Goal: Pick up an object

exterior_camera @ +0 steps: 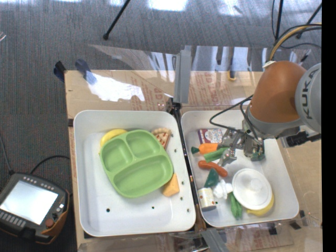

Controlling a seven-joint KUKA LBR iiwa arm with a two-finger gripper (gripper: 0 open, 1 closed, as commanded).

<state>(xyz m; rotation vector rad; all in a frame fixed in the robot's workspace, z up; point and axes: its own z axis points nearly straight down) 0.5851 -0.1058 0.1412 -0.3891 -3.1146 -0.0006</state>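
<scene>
While the gripper (235, 143) hangs low over the right bin (290, 193), it cannot be told how its jaws are set, because the metal parts blur together from above. Nothing can be seen held by it. Just beside it, on the side away from the arm, a small carrot (208, 147) and a green pod (216, 155) are lying close together, and one metal tip looks to be touching or almost touching the pod. A bit nearer the front, a red pepper (212, 167) is found, and a white lid (252, 188) is set past that, with a banana (261, 209) peeking out under its edge. A small printed packet (211, 136) lies flat behind the carrot. Far off, across the wall between the bins, a green tray (136, 163) is resting in the left bin (89, 193). The reaching step seems to be in hand, with the grab not yet made. For the next move, one toy should be lined up between the tips, then squeezed and lifted straight up, so that the crowded toys nearby are not knocked.
</scene>
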